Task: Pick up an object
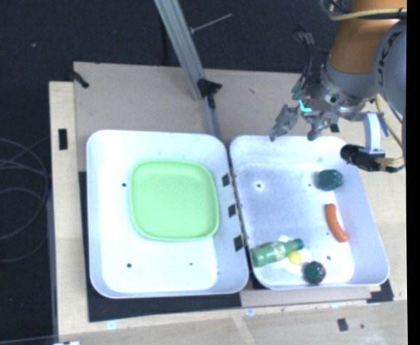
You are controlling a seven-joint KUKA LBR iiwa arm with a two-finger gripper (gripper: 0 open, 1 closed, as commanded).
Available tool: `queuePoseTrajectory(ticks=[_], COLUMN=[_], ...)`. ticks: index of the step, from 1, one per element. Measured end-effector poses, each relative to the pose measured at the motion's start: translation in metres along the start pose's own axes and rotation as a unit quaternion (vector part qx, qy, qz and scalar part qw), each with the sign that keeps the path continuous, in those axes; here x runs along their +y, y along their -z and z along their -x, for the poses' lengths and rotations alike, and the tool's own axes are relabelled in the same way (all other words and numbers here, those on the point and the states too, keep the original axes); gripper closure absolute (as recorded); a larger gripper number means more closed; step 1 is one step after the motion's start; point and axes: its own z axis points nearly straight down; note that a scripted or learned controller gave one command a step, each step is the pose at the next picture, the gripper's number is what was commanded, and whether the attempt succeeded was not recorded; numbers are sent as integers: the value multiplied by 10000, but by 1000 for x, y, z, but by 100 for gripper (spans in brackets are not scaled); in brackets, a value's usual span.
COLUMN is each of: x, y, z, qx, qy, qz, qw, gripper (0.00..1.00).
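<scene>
My gripper [297, 126] hangs over the far edge of the right bin [281, 185], its two fingers spread open with nothing between them. Well below it in that bin lie a dark green round object [330, 180] near the right wall, an orange sausage-shaped piece [336, 222], a green bottle [275, 251] on its side, a small yellow ball [295, 259] and a dark teal ball [314, 271] at the near edge. The gripper touches none of them.
The left bin [109, 192] holds a light green square plate [174, 200]. A grey metal post [183, 38] slants up from between the bins at the back. The arm's orange-banded wrist [360, 38] fills the upper right.
</scene>
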Motion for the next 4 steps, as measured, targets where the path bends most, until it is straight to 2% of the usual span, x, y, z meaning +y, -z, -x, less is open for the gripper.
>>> queuePoseTrajectory(ticks=[1,2,4], x=[0,-2,-4], y=[0,-61,-159], z=[0,6,-1], qx=[0,-4,-4], qy=[0,-4,-2], qz=[0,-27,-22], qw=[10000,10000,10000], gripper=[0,0,0])
